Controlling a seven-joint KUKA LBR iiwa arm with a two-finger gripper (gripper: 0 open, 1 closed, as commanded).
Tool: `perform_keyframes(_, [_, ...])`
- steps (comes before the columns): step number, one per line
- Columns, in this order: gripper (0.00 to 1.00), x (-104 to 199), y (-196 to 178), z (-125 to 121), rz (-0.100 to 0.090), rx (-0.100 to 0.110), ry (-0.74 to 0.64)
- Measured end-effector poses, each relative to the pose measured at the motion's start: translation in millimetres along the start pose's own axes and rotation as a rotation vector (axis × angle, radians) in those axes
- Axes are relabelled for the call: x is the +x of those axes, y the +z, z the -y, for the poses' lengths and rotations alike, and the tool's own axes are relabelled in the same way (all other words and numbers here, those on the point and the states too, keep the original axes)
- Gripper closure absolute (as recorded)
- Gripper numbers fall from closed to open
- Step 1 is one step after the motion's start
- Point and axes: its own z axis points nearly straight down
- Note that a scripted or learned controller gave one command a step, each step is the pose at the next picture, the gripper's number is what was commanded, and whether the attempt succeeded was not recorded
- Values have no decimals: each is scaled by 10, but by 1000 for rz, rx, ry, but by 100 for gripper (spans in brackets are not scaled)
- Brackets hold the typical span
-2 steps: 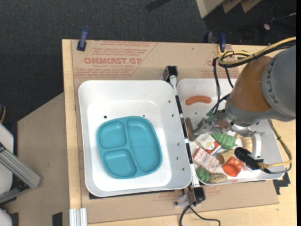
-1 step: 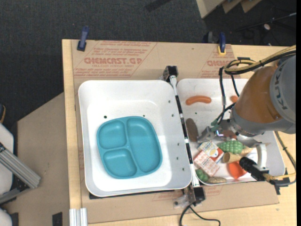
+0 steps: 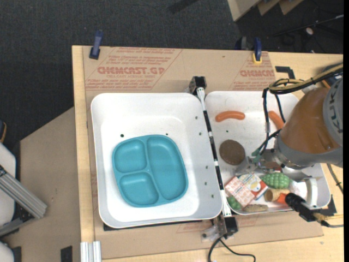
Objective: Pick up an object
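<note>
Dark carpet surrounds a wooden worktop [image 3: 82,162] covered at the back by a brown cardboard sheet [image 3: 136,70] with red print, held by a blue clamp [image 3: 96,43] and a yellow clamp [image 3: 257,51]. Two shallow white bins sit side by side on it. The left bin [image 3: 103,119] holds a teal divided tray [image 3: 150,170], lying flat near its middle with three compartments.

The right bin [image 3: 240,100] carries the loose things. An orange sausage [image 3: 230,115] lies near its far wall, and a second orange piece [image 3: 276,119] shows beside the arm, partly hidden. A brown round disc [image 3: 232,152] rests near the bin's left wall. At the near end lies a cluster: a red-and-white printed packet [image 3: 245,188], a bumpy green toy [image 3: 275,179] just to its right, a green item [image 3: 235,203] at the packet's near corner, and a white cylinder [image 3: 308,190] by the right wall.

The arm [image 3: 311,127] reaches in from the right, and its wrist hangs over the cluster. The gripper [image 3: 260,164] is low over the packet and green toy; whether the fingers are wide, narrow or holding anything cannot be told, since the arm's body covers them.
</note>
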Motion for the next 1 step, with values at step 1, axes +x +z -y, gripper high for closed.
perform_keyframes(1, [0,69,-4,-711,2,-9,-7])
